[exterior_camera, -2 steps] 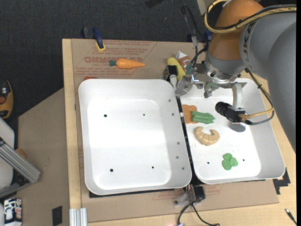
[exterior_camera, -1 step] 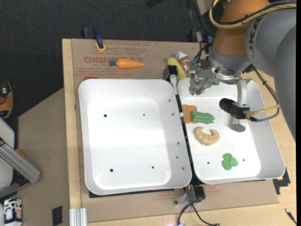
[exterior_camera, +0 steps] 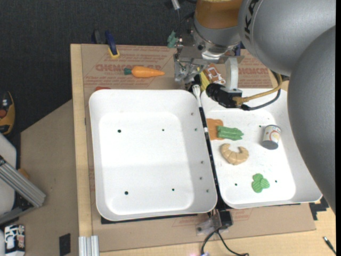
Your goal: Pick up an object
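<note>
The gripper [exterior_camera: 186, 73] hangs above the bins' far edge, jaws' state unclear; the croissant [exterior_camera: 235, 154], lying apart from its neighbours, should be approached squarely

Carrot [exterior_camera: 145, 72] behind left bin [exterior_camera: 106, 111]—outside

My grey arm reaches in from the right, orange band above the wrist, pointing down; the end effector [exterior_camera: 186, 72] hangs low, wrapped in cabling.

Arm [exterior_camera: 298, 47]: cut off top and right | right bin [exterior_camera: 287, 193]: far corner hidden by arm | pincer [exterior_camera: 186, 73]: finger state indiscernible
</note>
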Controlling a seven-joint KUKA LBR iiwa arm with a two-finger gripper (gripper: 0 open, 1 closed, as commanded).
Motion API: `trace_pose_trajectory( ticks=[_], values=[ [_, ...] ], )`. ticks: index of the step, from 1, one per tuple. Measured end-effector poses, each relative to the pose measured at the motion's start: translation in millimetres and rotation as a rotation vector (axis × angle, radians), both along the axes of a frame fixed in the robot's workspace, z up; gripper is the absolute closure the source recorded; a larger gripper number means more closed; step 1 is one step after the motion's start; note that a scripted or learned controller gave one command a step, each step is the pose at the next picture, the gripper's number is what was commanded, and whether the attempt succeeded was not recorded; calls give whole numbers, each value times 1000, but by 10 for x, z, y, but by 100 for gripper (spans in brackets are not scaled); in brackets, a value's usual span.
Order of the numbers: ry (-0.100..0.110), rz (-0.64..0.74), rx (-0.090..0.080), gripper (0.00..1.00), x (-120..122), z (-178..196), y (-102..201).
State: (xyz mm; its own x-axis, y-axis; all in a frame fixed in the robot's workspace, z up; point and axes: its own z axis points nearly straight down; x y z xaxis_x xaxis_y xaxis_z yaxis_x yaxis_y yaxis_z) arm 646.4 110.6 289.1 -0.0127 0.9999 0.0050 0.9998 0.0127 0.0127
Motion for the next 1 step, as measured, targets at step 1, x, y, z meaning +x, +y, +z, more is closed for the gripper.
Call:
trace_pose_trajectory(
  ticks=[1],
  values=[
    [12, 0, 0, 100, -217, -163, 1234]
  ],
)
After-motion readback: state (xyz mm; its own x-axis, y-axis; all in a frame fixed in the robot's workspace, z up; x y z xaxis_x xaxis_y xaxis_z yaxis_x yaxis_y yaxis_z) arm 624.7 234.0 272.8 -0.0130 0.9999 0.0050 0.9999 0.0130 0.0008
